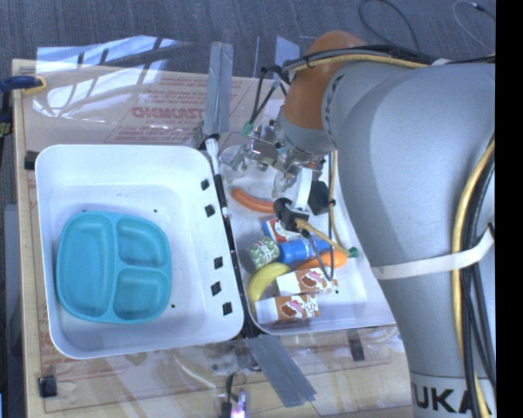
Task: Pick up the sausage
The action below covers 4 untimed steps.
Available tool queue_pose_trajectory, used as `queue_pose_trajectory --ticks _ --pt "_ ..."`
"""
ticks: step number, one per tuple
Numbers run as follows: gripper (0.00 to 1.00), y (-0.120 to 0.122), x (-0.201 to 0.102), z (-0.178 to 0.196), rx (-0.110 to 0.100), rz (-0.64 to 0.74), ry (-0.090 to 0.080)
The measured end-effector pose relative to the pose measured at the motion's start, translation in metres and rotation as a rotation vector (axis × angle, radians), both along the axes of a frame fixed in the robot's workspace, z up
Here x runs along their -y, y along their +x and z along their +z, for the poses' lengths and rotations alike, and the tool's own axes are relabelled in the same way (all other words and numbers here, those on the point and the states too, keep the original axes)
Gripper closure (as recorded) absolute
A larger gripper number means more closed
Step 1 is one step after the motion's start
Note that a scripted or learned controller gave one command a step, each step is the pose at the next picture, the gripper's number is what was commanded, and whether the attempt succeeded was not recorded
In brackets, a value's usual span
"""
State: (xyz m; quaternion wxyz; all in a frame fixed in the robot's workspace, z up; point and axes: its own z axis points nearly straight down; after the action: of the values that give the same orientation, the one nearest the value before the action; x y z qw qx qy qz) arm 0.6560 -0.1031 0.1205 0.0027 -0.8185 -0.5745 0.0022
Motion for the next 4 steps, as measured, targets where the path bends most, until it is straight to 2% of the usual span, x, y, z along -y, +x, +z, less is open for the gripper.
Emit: queue_pose_trajectory --ticks 1,2,3,4 --pt "0.0 -0.048 0.018 -0.022 0.019 0.087 -0.004" --pt "0.0 -0.025 0.036 -0.028 0.006 0.187 -0.002" --pt "1.0 -0.024 0.035 -0.018 0.005 0.191 -0.001" --pt "0.0 -0.024 0.035 -0.018 0.005 0.191 -0.002"
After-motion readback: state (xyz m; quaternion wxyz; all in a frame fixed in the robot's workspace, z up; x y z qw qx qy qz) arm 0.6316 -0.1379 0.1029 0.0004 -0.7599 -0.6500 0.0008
